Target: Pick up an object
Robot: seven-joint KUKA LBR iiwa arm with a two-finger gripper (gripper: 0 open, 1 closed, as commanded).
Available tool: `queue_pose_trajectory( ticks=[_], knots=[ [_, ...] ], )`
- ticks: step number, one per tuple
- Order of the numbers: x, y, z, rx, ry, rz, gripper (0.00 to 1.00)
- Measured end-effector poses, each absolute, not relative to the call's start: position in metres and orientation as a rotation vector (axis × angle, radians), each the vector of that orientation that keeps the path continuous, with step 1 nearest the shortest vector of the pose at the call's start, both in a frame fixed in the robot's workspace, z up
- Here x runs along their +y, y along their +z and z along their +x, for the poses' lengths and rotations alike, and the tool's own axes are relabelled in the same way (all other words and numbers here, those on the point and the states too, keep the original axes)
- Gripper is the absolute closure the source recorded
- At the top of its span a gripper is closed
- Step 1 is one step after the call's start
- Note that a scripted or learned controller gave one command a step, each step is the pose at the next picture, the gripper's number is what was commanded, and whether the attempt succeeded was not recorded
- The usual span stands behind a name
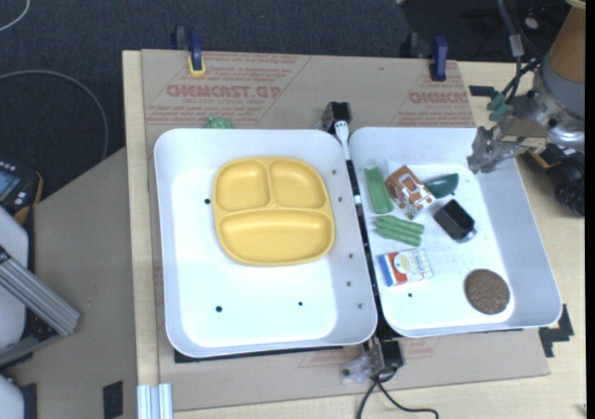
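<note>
The right bin holds several small items. A green stick lies by an orange and white carton, with a dark teal piece beside it. Lower down are a black block, a green pod, a white packet and a brown round disc. My gripper hangs over the bin's upper right corner, up and to the right of the teal piece and the black block. It appears to touch none of them.
The left bin carries a yellow divided plate. A black connector sits at the top of the seam between the bins. Blue clamps pin the board's far edge. Cables and arm hardware crowd the right side.
</note>
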State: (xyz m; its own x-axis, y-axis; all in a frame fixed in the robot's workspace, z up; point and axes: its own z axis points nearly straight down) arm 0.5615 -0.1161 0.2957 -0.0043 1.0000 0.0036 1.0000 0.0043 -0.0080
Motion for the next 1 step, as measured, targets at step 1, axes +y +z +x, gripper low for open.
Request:
queue_pose_trajectory(
  ticks=[1],
  knots=[
    [-0.0448,0.2451,0.5448,-2.224,0.004,-2.207,1.00]
  ],
)
